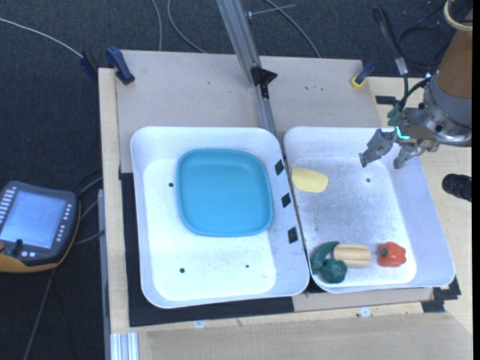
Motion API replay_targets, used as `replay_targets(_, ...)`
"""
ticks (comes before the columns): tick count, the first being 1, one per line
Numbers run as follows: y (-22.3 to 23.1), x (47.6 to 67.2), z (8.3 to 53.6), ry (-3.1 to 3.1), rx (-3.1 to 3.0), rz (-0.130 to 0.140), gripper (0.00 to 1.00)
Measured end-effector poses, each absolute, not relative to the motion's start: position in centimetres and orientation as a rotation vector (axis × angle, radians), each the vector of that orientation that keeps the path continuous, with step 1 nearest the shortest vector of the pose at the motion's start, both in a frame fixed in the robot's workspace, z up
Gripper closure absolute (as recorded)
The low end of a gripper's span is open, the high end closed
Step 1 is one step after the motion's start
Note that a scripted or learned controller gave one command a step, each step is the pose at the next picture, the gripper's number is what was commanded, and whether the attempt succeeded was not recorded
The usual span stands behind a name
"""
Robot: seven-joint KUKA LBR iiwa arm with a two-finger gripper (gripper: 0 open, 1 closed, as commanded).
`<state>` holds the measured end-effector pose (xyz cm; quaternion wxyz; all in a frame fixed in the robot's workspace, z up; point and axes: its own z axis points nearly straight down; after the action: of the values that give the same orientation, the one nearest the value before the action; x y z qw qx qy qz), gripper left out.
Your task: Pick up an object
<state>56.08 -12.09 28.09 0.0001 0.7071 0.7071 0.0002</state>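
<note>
Across desk, left to right: left bin (150, 276) carries blue plate (225, 192), flat, poor grip. Right bin (431, 223): yellow piece (309, 179) at 10 o'clock, likely light, smooth, standing alone, easiest take across short width. Green piece (328, 262), tan piece (352, 256), red piece (391, 254) crowd 6 o'clock wall. Pincer (387, 153) at 1 o'clock, fingers spread, holding nothing.

Open two-finger gripper (390, 153) above right white bin (427, 208), nothing between fingers. Inside: pale yellow lump (309, 179), dark green toy vegetable (328, 262), tan cylinder (352, 256), red tomato-shaped toy (391, 254). Left bin (150, 223): square turquoise plate (225, 192).
</note>
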Motion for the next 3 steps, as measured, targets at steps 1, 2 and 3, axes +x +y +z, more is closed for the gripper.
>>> replay_targets(1,-12.1,56.1,28.1,2.221,2.221,0.0,0.0)
replay_targets(2,-11.8,56.3,21.9,2.225,2.224,-0.004,0.0)
replay_targets(3,-11.4,56.3,17.7,2.224,2.223,-0.003,0.0)
